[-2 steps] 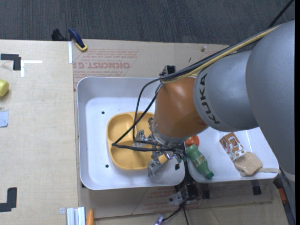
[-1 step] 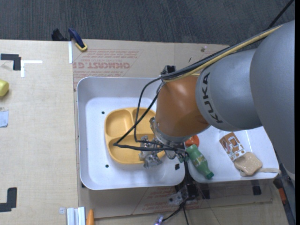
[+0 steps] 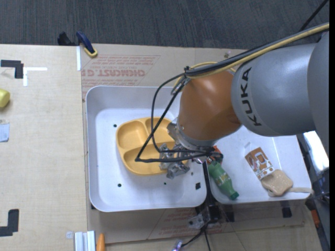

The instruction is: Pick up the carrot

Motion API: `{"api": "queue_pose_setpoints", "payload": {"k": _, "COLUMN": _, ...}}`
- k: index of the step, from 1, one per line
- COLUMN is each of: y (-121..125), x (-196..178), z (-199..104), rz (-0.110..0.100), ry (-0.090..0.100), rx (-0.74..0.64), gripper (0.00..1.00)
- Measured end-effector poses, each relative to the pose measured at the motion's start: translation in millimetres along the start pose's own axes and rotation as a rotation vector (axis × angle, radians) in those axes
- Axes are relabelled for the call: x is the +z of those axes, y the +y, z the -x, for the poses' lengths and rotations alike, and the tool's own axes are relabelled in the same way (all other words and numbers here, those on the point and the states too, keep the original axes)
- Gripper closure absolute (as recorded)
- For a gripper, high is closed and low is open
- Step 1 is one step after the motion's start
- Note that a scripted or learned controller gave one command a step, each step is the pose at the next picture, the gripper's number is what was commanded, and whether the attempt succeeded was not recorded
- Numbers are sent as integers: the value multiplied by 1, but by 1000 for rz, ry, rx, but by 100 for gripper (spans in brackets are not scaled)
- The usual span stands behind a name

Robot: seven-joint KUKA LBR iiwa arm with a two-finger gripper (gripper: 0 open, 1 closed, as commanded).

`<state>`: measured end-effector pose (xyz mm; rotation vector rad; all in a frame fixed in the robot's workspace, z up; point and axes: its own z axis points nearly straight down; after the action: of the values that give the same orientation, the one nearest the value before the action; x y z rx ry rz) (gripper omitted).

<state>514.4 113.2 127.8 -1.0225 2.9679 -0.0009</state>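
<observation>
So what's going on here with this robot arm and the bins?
The grey KUKA arm with the orange band reaches in over the left white bin, its gripper low over the yellow divided plastic tray. A green plastic bottle and a tan bread-shaped toy lie in the right white bin. I can't make out a carrot.

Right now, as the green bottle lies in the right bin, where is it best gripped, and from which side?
Probably at the middle of the green bottle, from straight above, closing across its narrow width: it lies flat, slanting from upper left to lower right, and the right bin's wall stands close beside it.
</observation>
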Motion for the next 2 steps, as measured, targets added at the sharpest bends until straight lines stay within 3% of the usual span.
{"api": "queue_pose_setpoints", "payload": {"k": 1, "y": 28, "x": -33, "z": -14, "rz": 2, "ry": 2, "rx": -47, "gripper": 100}}
{"api": "queue_pose_setpoints", "payload": {"k": 2, "y": 27, "x": -40, "z": -13, "rz": 2, "ry": 2, "rx": -44, "gripper": 100}}
